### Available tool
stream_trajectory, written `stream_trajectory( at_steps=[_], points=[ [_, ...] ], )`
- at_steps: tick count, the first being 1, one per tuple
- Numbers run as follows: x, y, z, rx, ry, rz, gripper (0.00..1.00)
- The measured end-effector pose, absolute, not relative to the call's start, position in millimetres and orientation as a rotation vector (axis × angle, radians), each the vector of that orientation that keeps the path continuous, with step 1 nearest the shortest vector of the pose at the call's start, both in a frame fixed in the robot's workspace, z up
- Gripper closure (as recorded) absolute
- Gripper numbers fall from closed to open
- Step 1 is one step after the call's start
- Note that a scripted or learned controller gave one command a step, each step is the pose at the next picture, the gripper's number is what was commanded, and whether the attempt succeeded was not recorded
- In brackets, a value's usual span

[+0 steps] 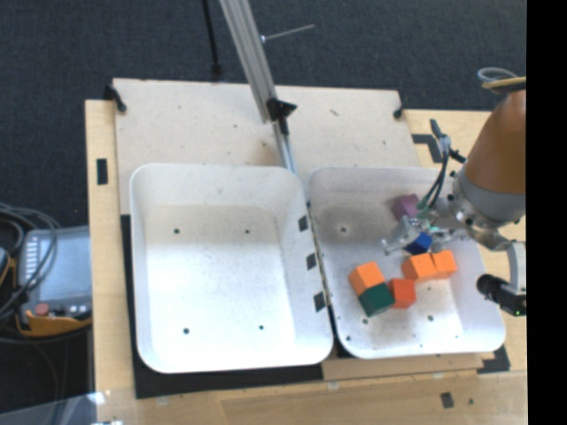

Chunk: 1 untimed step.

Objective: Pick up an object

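I have the arm reaching in from the right, and its hand [416, 237] is low over the right bin [478, 335], among the blocks at the bin's middle. A small blue block [422, 243] sits right at the hand's tip, but whether it lies in the grip or just beneath it, I cannot tell; nor can I tell whether the hand is released or clenched.

Just beside it on the near side lies an orange block [431, 265], with a purple block [406, 205] a little further back. Another orange block [367, 277], a green block [376, 298] and a small red-orange block [403, 292] cluster toward the bin's left. The left bin [142, 237] stands alongside on the counter [102, 237].

I judge this to be the grasp step on the blue block. Next I would want a firm closure, then a straight lift clear of the orange neighbour.
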<state>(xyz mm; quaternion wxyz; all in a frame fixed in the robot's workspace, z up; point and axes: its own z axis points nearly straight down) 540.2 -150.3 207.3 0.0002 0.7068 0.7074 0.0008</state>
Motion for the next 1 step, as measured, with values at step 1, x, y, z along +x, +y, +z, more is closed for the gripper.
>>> stream_trajectory(
  at_steps=[1],
  points=[
    [539.4,-156.6,155.5,2.224,2.222,-0.006,0.0]
  ],
)
